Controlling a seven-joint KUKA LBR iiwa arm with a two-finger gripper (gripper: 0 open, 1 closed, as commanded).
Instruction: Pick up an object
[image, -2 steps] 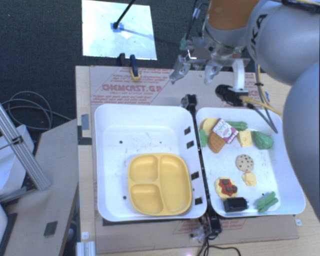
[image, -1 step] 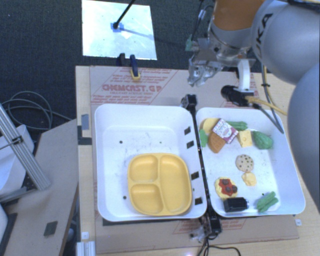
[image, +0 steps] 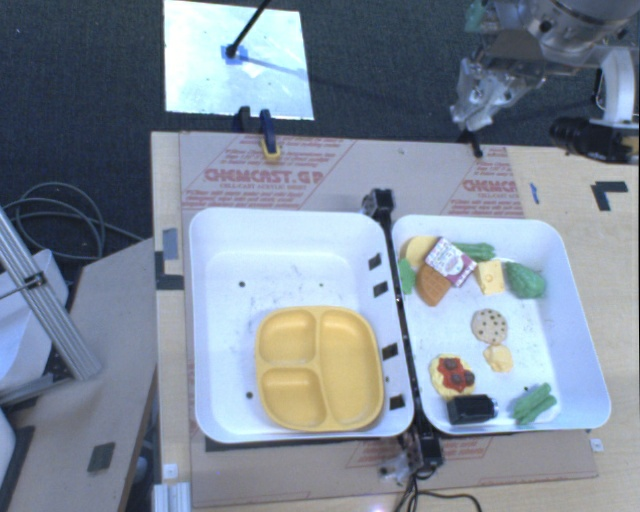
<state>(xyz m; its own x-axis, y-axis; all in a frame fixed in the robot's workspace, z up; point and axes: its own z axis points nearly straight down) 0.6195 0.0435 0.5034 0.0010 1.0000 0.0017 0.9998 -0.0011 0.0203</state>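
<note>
My gripper (image: 478, 103) hangs high over the bench's far edge, above and behind the right bin (image: 570, 330). It looks apart from every object, and nothing shows beneath it. The right bin holds several toy foods: a pink and white packet (image: 450, 262), a brown waffle piece (image: 433, 286), a yellow cheese cube (image: 490, 277), a green leafy piece (image: 525, 281), a round cookie (image: 489, 324), a small pizza with red topping (image: 453, 374), a black block (image: 470, 408) and a green pea pod (image: 535, 402).
The left bin (image: 230, 270) holds a yellow divided plate (image: 320, 367) near its front. A black hinge strip (image: 395, 300) runs between the bins. A yellow clamp (image: 270, 148) sits at the bench's back edge, near a shiny metal sheet (image: 238, 60).
</note>
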